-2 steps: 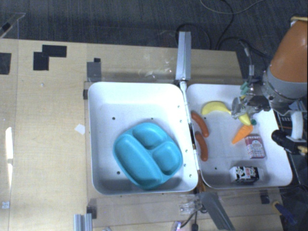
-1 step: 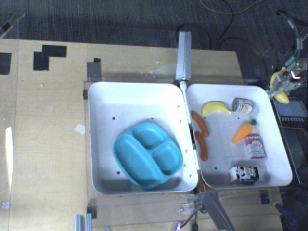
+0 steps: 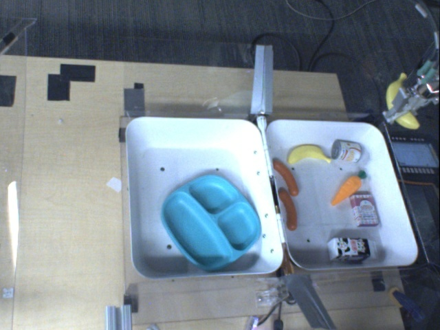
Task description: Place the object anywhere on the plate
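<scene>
Fingers [image 3: 411,100] of the grey arm, out past the table's far right corner, are pinched around a yellow object [image 3: 401,93], with metal parts crossing its middle. The yellow object is curved and banana-like. Its long axis runs steeply, from an upper end toward the far edge down to a lower end just above the far right corner of the right bin [image 3: 402,215]. It shows bright yellow above and below the grip, and small detail is too blurred to tell.

A pale wooden table [image 3: 62,205] carries two shallow white bins side by side, with the left bin [image 3: 148,184] about midway across it and the right bin toward the right edge.

Lying in the left bin, toward the near edge, is a blue plate [image 3: 206,229] with rounded corners and three compartments. It is turned at a slant to the bin walls.

In the right bin, two brown sausages [image 3: 285,176] lie end to end along the left wall. An orange carrot [image 3: 346,190] lies slanted near the middle. A yellow banana [image 3: 308,155] lies toward the far wall, with a small silver can [image 3: 346,150] just beside it on its side. A small red and white carton [image 3: 364,210] sits near the right wall. A black and white carton [image 3: 349,249] rests by the near wall.
</scene>
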Motion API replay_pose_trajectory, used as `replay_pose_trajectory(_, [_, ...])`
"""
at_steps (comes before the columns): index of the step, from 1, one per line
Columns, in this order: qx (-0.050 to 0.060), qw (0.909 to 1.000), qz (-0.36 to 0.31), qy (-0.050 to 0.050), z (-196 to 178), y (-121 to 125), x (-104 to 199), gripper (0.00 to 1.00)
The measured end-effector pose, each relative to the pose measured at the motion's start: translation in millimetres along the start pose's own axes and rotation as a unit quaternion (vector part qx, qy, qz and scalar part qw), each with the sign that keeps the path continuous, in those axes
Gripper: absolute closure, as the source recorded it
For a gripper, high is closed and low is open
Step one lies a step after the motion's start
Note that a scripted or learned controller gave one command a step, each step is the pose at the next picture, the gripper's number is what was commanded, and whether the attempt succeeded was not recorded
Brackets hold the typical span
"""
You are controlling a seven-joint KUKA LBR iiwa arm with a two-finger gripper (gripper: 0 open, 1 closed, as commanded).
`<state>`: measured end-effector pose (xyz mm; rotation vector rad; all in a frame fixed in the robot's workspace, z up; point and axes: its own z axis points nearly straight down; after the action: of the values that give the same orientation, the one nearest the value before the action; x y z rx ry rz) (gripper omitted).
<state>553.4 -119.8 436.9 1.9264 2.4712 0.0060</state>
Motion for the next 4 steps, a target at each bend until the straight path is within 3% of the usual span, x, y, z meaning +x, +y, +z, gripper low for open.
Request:
replay_pose_trajectory(1, [0.001,0.9999,-0.016,0.0,8,73,-53,1.0])
replay_pose_trajectory(2, [0.001,0.9999,-0.016,0.0,7,73,-53,0.0])
replay_pose_trajectory(3, [-0.003,0.9998,-0.02,-0.002,-6,75,-51,1.0])
replay_pose_trajectory(4, [0.0,0.9703,-0.242,0.0,30,100,-78,1.0])
